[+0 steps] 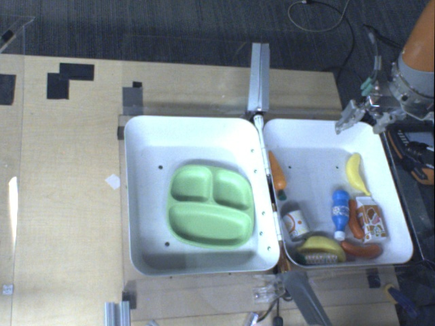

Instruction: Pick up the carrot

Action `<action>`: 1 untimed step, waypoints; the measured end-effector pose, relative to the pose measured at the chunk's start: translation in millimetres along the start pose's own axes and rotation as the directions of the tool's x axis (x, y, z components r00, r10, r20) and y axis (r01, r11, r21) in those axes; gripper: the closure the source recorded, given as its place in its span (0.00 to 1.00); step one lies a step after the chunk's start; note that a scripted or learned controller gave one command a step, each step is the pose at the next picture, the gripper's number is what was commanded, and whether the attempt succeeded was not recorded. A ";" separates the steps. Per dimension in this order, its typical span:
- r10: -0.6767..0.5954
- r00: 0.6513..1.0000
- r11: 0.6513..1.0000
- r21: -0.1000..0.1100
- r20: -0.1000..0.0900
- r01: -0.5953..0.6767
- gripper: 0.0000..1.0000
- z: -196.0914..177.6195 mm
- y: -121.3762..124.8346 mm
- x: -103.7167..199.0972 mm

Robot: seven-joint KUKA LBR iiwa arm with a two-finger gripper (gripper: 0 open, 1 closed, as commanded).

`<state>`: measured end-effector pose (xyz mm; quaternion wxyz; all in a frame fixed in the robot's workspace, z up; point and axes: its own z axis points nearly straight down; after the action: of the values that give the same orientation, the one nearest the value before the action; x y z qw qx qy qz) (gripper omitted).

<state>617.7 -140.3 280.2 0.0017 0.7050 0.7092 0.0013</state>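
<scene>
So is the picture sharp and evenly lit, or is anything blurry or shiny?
Camera view: soft overall; small labels unreadable. The grey two-finger gripper looks blurred. Mild glare on the left white plastic bin; the orange carrot sits in shadow by the divider.

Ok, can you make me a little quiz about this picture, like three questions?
1. True or false: the carrot lies in the same bin as the green tray.
2. Which is nearest the carrot? A) banana B) small can C) juice carton
3. Fill in: the gripper hovers over the right bin's far ____ corner.

Key: 1 false; 2 B; 3 right.
</scene>
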 end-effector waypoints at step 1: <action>-0.083 0.997 0.997 0.000 -0.001 0.083 0.00 89.9 52.0 51.7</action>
<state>669.8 -88.3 190.5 0.0015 0.6748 0.7380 0.0014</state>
